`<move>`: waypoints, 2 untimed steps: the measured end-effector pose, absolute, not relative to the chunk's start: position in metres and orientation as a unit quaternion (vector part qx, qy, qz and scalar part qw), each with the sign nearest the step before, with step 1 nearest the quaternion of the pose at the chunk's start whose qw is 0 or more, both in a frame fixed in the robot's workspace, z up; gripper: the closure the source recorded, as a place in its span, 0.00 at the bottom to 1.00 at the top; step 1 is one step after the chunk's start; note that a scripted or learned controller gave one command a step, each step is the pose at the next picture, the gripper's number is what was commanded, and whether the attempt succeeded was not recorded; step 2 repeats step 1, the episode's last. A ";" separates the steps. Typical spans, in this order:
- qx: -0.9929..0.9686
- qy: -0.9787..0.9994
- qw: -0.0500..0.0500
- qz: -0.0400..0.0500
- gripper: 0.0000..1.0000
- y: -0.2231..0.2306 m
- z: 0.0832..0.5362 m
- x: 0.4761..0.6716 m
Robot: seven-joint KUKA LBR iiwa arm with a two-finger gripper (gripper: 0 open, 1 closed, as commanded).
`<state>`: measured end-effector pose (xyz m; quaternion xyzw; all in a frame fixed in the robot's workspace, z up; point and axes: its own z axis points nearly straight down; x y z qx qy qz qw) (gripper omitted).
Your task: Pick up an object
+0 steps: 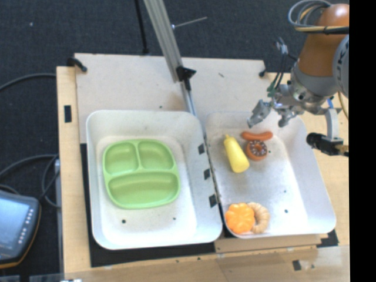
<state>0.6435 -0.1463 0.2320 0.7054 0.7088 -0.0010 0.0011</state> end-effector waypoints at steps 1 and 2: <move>0.710 0.704 0.000 -0.003 0.00 -0.205 0.208 0.577; 0.710 0.704 0.000 -0.003 0.00 -0.205 0.208 0.577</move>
